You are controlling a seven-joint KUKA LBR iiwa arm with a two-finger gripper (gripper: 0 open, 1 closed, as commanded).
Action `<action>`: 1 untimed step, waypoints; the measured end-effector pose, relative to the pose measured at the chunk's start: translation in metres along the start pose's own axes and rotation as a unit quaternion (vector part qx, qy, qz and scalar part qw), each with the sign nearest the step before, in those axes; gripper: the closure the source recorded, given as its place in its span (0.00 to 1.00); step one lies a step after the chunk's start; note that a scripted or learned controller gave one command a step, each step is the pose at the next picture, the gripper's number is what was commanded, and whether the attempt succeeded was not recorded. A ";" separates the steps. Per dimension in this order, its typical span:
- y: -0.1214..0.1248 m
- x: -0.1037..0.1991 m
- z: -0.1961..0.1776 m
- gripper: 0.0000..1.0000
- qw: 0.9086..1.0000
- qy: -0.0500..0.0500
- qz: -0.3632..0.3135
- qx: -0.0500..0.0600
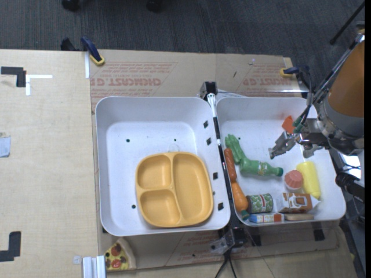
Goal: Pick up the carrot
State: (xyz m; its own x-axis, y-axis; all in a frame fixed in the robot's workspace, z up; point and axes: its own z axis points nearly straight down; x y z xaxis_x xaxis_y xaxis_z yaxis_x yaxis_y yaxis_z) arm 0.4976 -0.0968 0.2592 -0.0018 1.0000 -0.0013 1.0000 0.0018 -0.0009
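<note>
One gap matters here: the two-finger gripper (pixel 282 147) hangs over the middle of the right-hand shallow white bin (pixel 264 110), and the long orange carrot with a red upper part (pixel 235 182) lies well apart from the jaws, off to their left and nearer the bench's front edge, tight along the bin's left wall. Its long axis runs roughly parallel to that wall, red end farther back, fat orange end toward the front. The jaws appear spread with nothing between them, though the fingers are small and dark, so this is a judgement.

Between the jaws and the carrot lies a green plastic bottle-shaped toy (pixel 255 167), just right of the carrot. A small green-labelled can (pixel 260 202) sits beside the carrot's orange end. Right of the jaws are a yellow plastic banana-like piece (pixel 310 178) and a red-topped item (pixel 293 180). The wall likely crowds one finger, so closing across the carrot's width looks awkward.
</note>
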 end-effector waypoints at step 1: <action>-0.019 0.090 0.062 0.00 1.000 0.000 0.000 0.000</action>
State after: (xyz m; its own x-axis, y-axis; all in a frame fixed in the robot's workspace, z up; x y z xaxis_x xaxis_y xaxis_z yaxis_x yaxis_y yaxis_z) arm 0.4788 -0.0066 0.1967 -0.0015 1.0000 -0.0006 1.0000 0.0015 -0.0017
